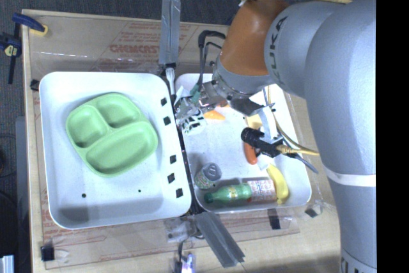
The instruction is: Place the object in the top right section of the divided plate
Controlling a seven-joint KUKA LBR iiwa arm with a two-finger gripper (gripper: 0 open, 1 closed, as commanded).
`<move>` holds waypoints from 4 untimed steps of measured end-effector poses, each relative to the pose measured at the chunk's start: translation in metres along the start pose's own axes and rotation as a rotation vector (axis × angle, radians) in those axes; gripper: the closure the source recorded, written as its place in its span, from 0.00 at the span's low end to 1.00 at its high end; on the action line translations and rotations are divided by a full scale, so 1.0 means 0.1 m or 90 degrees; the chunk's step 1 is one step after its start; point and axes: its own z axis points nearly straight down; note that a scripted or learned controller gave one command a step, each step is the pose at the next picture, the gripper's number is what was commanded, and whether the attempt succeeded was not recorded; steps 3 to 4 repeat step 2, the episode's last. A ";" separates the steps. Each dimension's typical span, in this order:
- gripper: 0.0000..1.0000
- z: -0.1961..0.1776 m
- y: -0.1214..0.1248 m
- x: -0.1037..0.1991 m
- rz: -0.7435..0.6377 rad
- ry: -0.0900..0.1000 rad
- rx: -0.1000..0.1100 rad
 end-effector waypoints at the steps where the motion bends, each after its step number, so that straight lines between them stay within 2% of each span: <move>1: 1.00 0.04 0.46 0.47 0.047 0.000 0.001; 2: 1.00 0.04 0.72 1.00 0.197 0.000 0.000; 4: 1.00 0.04 0.72 1.00 0.197 0.000 0.000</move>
